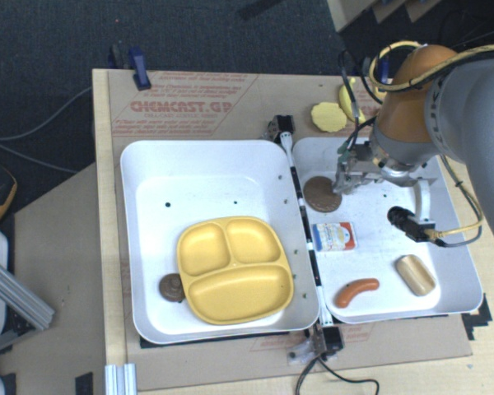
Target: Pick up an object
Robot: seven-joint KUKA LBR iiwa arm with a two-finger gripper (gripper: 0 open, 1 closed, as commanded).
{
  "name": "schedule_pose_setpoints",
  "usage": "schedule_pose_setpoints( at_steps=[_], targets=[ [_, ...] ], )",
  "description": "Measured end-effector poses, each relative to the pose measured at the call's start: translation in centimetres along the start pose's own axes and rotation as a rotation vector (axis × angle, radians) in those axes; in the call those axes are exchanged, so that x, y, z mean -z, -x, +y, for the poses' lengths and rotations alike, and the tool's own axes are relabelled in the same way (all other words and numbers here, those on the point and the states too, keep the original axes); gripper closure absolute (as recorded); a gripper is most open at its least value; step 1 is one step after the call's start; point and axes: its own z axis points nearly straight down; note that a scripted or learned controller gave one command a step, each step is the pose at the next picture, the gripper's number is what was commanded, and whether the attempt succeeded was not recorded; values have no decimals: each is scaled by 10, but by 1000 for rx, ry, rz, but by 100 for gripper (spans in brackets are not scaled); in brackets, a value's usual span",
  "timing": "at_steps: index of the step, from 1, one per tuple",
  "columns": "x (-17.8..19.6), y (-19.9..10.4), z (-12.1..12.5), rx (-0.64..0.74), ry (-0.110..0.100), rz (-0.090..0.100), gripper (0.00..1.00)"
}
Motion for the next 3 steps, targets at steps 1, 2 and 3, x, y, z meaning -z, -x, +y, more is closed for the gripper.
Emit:
schedule_pose_setpoints(
  at_steps=[1, 2, 3],
  targets=[
    [-1, 0, 0, -1, -2, 0, 0],
    [-13, 1, 34, 3, -5, 0, 0],
    [-10, -1, -31, -2, -4, 1, 0]
  ],
)
